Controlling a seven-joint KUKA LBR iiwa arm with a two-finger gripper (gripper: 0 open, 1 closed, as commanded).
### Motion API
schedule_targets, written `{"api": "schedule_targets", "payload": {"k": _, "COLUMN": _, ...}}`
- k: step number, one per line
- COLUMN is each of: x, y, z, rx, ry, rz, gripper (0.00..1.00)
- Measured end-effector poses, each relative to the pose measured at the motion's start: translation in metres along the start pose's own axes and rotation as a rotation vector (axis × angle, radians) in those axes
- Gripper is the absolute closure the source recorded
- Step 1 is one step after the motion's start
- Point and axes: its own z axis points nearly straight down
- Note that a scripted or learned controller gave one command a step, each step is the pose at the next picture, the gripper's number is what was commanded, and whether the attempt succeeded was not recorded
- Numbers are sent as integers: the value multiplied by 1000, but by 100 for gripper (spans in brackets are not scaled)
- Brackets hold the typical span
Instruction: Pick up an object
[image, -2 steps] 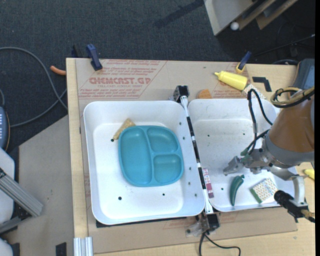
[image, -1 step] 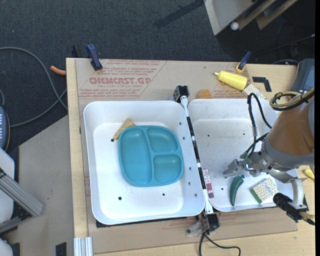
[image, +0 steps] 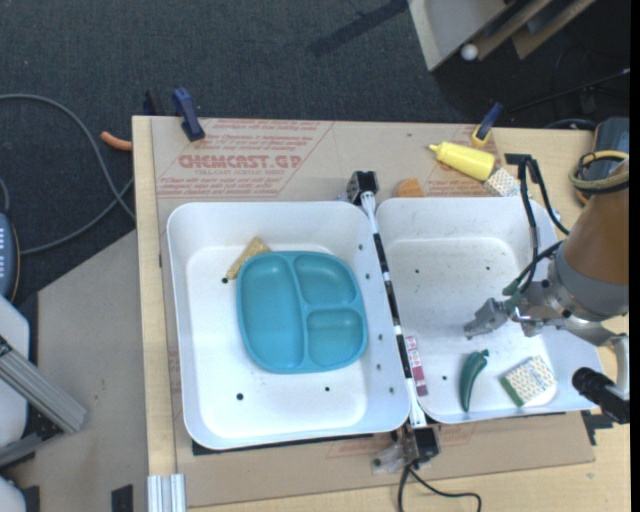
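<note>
Claw (image: 488, 318) hangs low in the right bin (image: 440, 225); can't tell its spread. Green pepper (image: 471, 378) lies just below it. I'd centre over the pepper's middle before dropping.

The grey arm with its orange band reached in from the bench's right edge, wrist bent low toward the near right corner. Its claw (image: 487, 318) pointed leftward, gripping nothing that I could see.
</note>
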Motion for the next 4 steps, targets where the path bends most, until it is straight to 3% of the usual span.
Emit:
{"api": "schedule_targets", "payload": {"k": 1, "x": 16, "y": -1, "z": 69, "rx": 4, "ry": 2, "rz": 1, "gripper": 0}}
{"api": "schedule_targets", "payload": {"k": 2, "x": -12, "y": -1, "z": 43, "rx": 0, "ry": -1, "rz": 1, "gripper": 0}}
{"api": "schedule_targets", "payload": {"k": 3, "x": 23, "y": -1, "z": 90, "rx": 4, "ry": 2, "rz": -1, "gripper": 0}}
{"api": "schedule_targets", "payload": {"k": 4, "x": -7, "y": 70, "z": -65, "rx": -2, "ry": -1, "rz": 0, "gripper": 0}}
